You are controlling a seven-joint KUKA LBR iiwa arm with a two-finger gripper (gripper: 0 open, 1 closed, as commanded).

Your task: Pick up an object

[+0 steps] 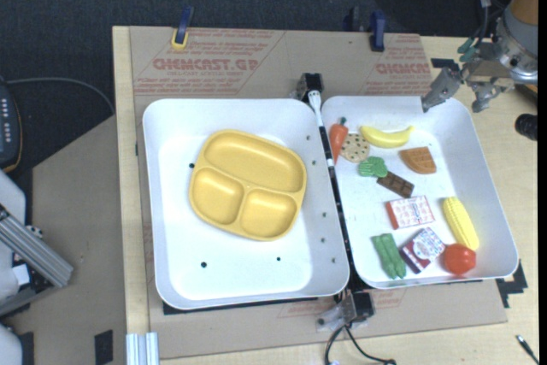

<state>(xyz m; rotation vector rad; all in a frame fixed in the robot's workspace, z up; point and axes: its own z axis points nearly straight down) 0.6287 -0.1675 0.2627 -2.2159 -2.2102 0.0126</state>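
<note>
My gripper [460, 91] hangs over the far right corner of the right bin [489, 175]. Its two fingers are spread apart, with nothing between them and touching nothing. Below it I see toy food in that bin: a yellow banana [385, 135] nearest, a carrot [338, 139], a cookie [356, 149], a brown toast [419, 160], a corn cob [461, 223] and a red tomato [460, 259]. They lie close together. The left bin [167, 209] holds a yellow tray [247, 184] with bare white floor around it.
</note>
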